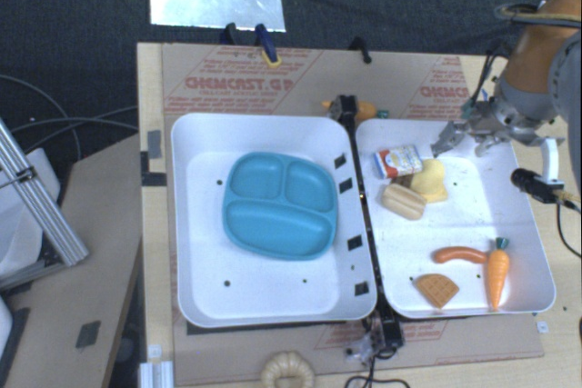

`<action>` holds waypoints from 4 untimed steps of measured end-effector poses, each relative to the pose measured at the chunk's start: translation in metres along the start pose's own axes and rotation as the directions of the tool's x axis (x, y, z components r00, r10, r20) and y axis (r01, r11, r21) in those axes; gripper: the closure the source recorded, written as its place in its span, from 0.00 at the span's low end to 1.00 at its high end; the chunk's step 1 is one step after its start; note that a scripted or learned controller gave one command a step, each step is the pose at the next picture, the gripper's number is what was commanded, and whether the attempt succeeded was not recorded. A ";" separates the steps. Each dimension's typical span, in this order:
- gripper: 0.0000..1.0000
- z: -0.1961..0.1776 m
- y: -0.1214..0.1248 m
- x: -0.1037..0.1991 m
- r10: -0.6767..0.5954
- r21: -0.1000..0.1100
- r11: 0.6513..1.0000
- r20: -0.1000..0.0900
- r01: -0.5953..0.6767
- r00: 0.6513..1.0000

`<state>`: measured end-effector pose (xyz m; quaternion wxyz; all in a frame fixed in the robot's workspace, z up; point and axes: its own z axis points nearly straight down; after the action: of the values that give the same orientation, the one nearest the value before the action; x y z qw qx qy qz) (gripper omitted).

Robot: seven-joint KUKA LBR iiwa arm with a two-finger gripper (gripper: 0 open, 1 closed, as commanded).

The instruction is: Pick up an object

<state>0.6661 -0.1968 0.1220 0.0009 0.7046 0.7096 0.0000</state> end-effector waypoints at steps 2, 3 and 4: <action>1.00 0.025 0.003 0.000 -0.002 -0.006 1.000 0.002 0.002 1.000; 1.00 -0.028 0.014 -0.004 0.001 -0.007 1.000 0.001 -0.001 1.000; 1.00 -0.086 0.026 -0.001 0.001 -0.007 1.000 0.001 -0.001 1.000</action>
<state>0.6918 -0.1977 0.2083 0.0038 0.7049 0.7093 0.0023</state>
